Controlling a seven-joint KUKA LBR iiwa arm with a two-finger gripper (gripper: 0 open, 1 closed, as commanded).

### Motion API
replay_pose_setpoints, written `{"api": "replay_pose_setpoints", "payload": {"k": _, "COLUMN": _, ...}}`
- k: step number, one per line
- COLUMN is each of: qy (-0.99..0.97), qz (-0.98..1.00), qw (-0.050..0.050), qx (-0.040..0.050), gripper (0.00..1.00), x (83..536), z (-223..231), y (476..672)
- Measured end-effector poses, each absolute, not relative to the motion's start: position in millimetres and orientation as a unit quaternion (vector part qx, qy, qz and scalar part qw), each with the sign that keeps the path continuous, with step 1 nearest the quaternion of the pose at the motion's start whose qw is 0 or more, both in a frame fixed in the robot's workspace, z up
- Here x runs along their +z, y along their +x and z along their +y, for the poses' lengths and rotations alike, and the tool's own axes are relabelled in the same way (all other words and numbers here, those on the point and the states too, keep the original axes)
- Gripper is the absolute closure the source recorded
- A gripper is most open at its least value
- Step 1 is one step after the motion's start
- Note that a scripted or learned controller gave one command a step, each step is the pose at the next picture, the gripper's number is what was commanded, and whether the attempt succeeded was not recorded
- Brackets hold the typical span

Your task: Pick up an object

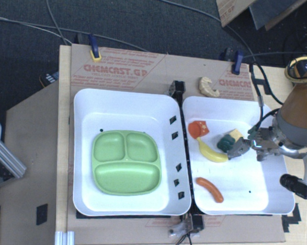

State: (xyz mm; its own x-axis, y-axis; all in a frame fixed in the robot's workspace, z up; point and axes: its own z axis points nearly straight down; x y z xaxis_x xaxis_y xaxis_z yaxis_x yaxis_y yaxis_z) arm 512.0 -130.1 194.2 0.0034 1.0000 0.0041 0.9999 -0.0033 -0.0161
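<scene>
The right-hand shallow white plastic bin [242, 201] serves as the landmark here. Near its upper middle lies a small cluster of toy food: a dark green and pale yellow chunky toy piece [229, 141], a curved yellow plastic banana [211, 152] just below and left of it, and a small red-orange rounded toy [197, 129] further left, close to the bin's left wall. Lower down, well apart from the cluster, an orange-red toy sausage [210, 189] lies on the bin floor, its long axis running from upper left to lower right.

The arm comes in over the bin's right wall, and its hand [242, 147] sits low over the bin, its tip right beside the green and yellow piece and the banana's right end. Whether the hand is open or closed cannot be told from this angle, and nothing is visibly caught in it, so no grip can be claimed.

The relation that matters: the cluster lies immediately left of the hand's tip, touching or very nearly so. The banana's long axis runs from upper left to lower right, its right end pointing toward the hand, so a grasp would have to close across its narrow width. The green and yellow piece looks like the nearest candidate. Crowding is the likely risk, since a push could nudge the two pieces together.

In the left-hand white bin [86, 114] rests a light green divided plastic plate [125, 162].
</scene>
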Motion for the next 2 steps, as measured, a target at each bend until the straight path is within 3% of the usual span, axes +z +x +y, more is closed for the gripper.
{"api": "replay_pose_setpoints", "payload": {"k": 1, "qy": -0.707, "qz": -0.707, "qw": 0.001, "qx": 0.0001, "gripper": 0.0, "x": 201.0, "z": -129.8, "y": 515.2}}
{"api": "replay_pose_setpoints", "payload": {"k": 2, "qy": -0.708, "qz": -0.707, "qw": 0.003, "qx": 0.0014, "gripper": 0.0, "x": 147.9, "z": -137.9, "y": 508.6}}
